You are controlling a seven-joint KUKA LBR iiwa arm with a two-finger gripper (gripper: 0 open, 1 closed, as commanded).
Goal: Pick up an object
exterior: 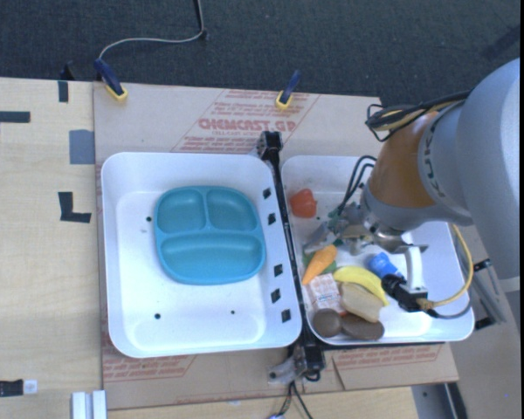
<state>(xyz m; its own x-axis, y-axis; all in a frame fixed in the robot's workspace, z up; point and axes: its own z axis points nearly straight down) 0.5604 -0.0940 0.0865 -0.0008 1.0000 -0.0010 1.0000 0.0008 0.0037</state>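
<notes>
A grey arm with an orange band (pixel 402 168) reaches in from three o'clock and hangs over the right-hand shallow white bin (pixel 445 321) on the worktop (pixel 35 234). Its end effector (pixel 354 230) sits low in the middle of that bin, amid dark cabling, and whether it is apart or together cannot be told from this angle; nothing shows clamped in it.

The loose things lie in the left half of this bin. An orange carrot-shaped toy (pixel 320 263) lies just at seven o'clock from the end effector, its long axis slanting from seven o'clock up to one o'clock, with the greenish top end toward the end effector. A small red-orange round toy (pixel 304 202) rests at ten o'clock from the end effector, near the divider between the bins. A yellow banana-shaped toy (pixel 361 281) lies at six o'clock, its long axis running roughly from ten o'clock to four o'clock. Just beside it, toward three o'clock, is a small blue piece (pixel 382 264). Below the banana sit a tan bread-like piece (pixel 363 302), a printed packet (pixel 325 293), and two dark brown oval pieces (pixel 346 325) against the bin's near wall.

The left-hand white bin (pixel 131 321) holds a light blue three-compartment plastic plate (pixel 210 234), lying flat near its centre.
</notes>
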